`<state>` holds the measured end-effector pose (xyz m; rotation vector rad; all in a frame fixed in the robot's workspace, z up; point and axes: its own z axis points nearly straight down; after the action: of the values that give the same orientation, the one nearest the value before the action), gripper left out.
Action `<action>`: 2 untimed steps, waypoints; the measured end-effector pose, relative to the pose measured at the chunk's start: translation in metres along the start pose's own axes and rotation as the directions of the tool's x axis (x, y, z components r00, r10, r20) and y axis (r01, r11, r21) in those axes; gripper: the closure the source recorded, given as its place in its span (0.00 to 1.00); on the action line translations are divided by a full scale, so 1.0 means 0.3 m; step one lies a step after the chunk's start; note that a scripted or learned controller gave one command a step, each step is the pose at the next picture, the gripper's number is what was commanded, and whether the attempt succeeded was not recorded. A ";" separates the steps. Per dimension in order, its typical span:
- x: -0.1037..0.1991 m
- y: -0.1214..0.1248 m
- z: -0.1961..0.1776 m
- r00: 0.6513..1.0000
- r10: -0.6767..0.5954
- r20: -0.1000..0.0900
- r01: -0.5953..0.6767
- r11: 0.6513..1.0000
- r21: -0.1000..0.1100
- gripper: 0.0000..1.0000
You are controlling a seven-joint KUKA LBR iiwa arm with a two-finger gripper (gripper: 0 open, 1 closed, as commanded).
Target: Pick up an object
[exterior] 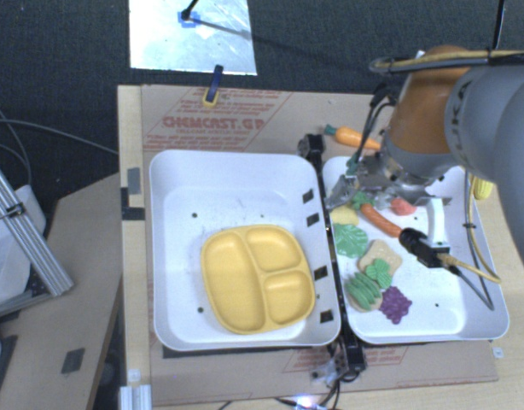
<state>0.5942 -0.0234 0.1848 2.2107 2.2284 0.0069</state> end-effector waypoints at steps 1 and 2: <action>-0.007 -0.003 -0.035 1.000 0.002 0.000 -0.002 1.000 0.000 1.00; -0.007 -0.004 -0.034 1.000 0.002 0.000 -0.002 1.000 0.001 0.00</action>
<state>0.5931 -0.0256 0.1949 2.2141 2.2263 0.0052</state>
